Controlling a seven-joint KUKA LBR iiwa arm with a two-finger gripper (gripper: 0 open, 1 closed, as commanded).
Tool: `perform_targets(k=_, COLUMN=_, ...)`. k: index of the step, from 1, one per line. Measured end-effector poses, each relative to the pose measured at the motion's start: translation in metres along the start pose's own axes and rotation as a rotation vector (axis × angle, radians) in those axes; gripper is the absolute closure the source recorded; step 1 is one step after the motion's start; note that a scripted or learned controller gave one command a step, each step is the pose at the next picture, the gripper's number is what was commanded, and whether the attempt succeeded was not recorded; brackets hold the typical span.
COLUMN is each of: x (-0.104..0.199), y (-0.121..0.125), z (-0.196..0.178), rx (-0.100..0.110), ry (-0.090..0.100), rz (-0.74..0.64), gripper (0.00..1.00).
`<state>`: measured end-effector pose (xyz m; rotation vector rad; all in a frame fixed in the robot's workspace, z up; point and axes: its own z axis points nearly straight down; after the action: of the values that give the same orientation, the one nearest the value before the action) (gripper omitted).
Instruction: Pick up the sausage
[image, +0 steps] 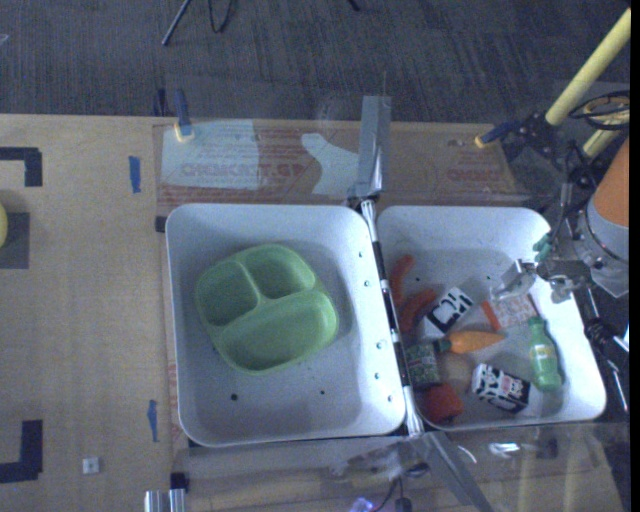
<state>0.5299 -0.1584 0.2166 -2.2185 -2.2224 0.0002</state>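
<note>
Sausage (400, 276): one, right bin (575, 400); one green plate (266, 306); gripper (522, 275) grip state unclear.

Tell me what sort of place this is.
Probably a robotics lab test bench: two white bins sit side by side on a wooden table marked with blue tape, one holding toy food like a carrot, beside a robot arm.

Your light wooden counter (80, 300) carries two shallow white plastic bins side by side: left bin (190, 240), right bin (440, 225). Blue tape strips (134, 172) on its surface.
</note>
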Motion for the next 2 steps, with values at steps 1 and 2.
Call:
perform_targets(k=1, x=0.049, y=-0.017, z=0.009, rx=0.001, ry=0.000, rz=0.021, gripper=0.00)
perform_targets(k=2, x=0.128, y=0.020, z=0.030, rx=-0.003, ry=-0.001, rz=-0.131, gripper=0.00)
